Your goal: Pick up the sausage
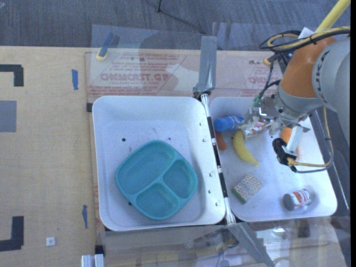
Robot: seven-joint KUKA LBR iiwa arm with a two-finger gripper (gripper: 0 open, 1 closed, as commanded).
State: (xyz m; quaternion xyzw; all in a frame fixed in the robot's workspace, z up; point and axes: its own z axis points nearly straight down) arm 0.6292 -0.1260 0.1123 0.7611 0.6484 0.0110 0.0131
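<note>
The sausage (221, 142) is a small orange-red piece lying against the left wall of the right bin (317, 204), just below a blue object (228, 122). A yellow banana (245, 148) lies right beside it. My gripper (258, 125) hangs low over the upper middle of the right bin, just right of the banana's top end and to the right of the sausage, apart from it. The grey arm with its orange band (303, 74) reaches in from the upper right.
The left bin (111, 115) holds a teal divided plate (157, 178). In the right bin lie a green-edged sponge (247, 187), a tipped can (296, 199) at the lower right and an orange item (286, 133) under the wrist. Cables (295, 163) trail from the arm.
</note>
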